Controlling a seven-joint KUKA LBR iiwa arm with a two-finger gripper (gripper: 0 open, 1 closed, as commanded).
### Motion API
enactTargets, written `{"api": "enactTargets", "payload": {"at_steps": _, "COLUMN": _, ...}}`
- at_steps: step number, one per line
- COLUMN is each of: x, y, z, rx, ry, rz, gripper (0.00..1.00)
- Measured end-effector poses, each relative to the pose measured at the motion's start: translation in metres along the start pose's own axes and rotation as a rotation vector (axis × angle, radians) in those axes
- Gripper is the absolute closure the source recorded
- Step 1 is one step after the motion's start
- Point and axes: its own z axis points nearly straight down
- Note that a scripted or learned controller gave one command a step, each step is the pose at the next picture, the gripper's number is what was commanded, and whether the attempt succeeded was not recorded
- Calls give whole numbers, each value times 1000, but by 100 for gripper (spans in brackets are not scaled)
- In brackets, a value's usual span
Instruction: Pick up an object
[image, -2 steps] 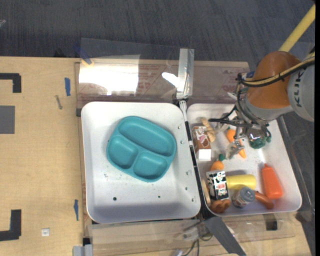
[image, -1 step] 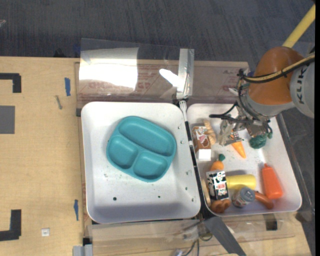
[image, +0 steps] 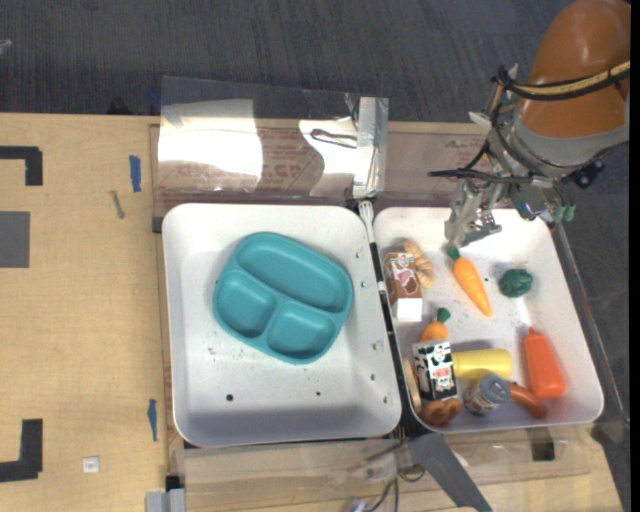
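Metal two-finger gripper (image: 468, 232) hangs at the frame's upper right over the right white bin (image: 578, 300) — seemingly slightly parted, nothing between its fingers — just above the orange toy carrot (image: 472, 284)

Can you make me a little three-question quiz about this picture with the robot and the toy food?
1. True or false: the teal plastic divided plate lies in the left white bin.
2. Which thing lies closest below the gripper? A) the orange toy carrot B) the yellow block C) the dark green round toy
3. Fill in: the plate has ___ compartments.

Key: 1 true; 2 A; 3 three. The gripper hangs over the far end of the right white bin, just above the carrot's green top.
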Motion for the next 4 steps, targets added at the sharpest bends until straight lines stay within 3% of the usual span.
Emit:
{"api": "enactTargets", "payload": {"at_steps": 1, "x": 3, "y": 0, "z": 7, "rx": -4, "ry": 13, "rz": 2, "gripper": 0}}
{"api": "enactTargets", "payload": {"at_steps": 2, "x": 3, "y": -68, "z": 151, "rx": -1, "ry": 6, "rz": 1, "gripper": 0}}
{"api": "enactTargets", "payload": {"at_steps": 3, "x": 18, "y": -66, "z": 160, "rx": -3, "ry": 7, "rz": 67, "gripper": 0}}
{"api": "enactTargets", "payload": {"at_steps": 4, "x": 13, "y": -66, "z": 147, "rx": 1, "ry": -5, "rz": 65, "gripper": 100}}
